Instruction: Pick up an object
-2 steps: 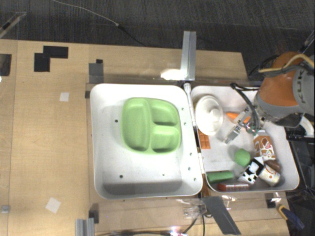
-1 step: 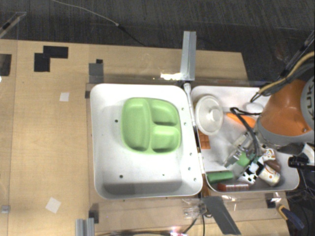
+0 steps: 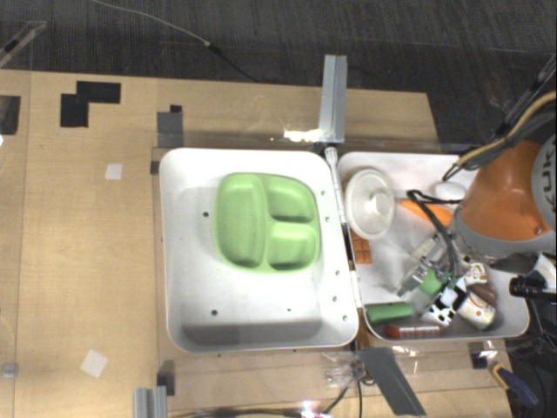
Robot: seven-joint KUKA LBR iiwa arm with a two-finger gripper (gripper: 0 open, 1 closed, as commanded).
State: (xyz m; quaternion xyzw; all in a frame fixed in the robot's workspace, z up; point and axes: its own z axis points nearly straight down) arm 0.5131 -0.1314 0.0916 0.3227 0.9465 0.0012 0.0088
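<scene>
The right bin holds a jumble of small objects. A white round cup lies at its far left, with an orange piece beside it. A small brown block sits against the left wall. A green marker and a red marker lie along the near wall. A black-and-white item and a brown-and-white item sit at the near right. My gripper hangs low over the bin's middle, just above the green marker and the cluttered near corner.
The left bin holds a light green divided tray. A metal post stands behind the wall between the bins. The arm's orange band covers the right bin's far right part, with cables trailing there.
</scene>
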